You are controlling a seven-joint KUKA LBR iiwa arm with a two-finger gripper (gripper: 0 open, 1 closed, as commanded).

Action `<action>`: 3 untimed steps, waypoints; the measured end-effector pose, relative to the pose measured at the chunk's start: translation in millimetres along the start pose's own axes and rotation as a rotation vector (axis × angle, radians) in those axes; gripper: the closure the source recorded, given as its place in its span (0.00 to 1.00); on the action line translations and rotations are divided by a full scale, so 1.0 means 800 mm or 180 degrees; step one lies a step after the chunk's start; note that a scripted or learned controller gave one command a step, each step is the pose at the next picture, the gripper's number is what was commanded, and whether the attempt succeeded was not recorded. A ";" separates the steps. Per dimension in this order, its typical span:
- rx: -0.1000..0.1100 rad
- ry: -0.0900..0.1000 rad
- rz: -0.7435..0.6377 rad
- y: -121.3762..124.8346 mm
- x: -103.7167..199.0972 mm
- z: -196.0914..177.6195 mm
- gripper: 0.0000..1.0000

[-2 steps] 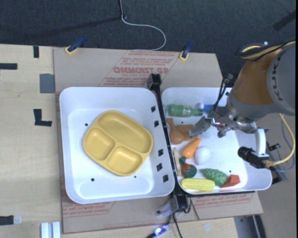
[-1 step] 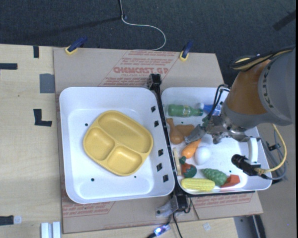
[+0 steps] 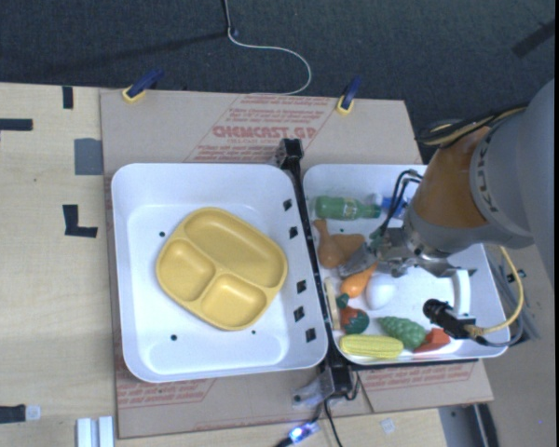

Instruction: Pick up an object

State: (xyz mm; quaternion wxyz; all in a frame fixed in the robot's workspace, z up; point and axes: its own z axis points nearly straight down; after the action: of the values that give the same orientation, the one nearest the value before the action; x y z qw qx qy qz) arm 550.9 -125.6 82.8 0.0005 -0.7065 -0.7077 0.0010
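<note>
Arm: the grey arm (image 3: 503,184) with its orange band (image 3: 447,189) is seen reaching in from the right, lowered over the middle of the right bin.
Gripper: the gripper (image 3: 388,254) is found low in the right bin, among the objects near that bin's centre; whether it is open or closed cannot be told, and nothing can be seen held by it.
Right bin: the right bin (image 3: 489,347) is crowded with small toy foods, gathered along its left wall and front edge.
Green bottle: a green bottle (image 3: 347,209) is laid on its side near the back left corner of the right bin.
Brown piece: a brown piece (image 3: 340,248) is placed against the left wall, just in front of the bottle.
Carrot: an orange carrot (image 3: 356,282) is lying just beside the gripper, towards the left wall.
White egg: a white egg (image 3: 380,293) is set beside the carrot, near the bin's centre.
Corn cob: a yellow corn cob (image 3: 373,346) is laid along the front edge, near the front left corner.
Green vegetable: a bumpy green vegetable (image 3: 402,330) is resting just behind the corn.
Left bin: the left bin (image 3: 135,194) is occupied by one object.
Yellow tray: a yellow divided tray (image 3: 221,266) is placed at the centre of the left bin, turned at an angle to its walls.
</note>
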 end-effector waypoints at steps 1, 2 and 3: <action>-0.0004 -0.0001 0.0002 0.000 0.000 -0.015 1.00; -0.0013 0.0003 0.0000 0.006 0.005 -0.069 1.00; -0.0019 0.0000 -0.0001 0.013 0.006 -0.146 1.00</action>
State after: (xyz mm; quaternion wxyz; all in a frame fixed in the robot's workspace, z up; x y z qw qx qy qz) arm 561.6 -120.6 199.7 -0.0017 -0.7064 -0.7078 -0.0012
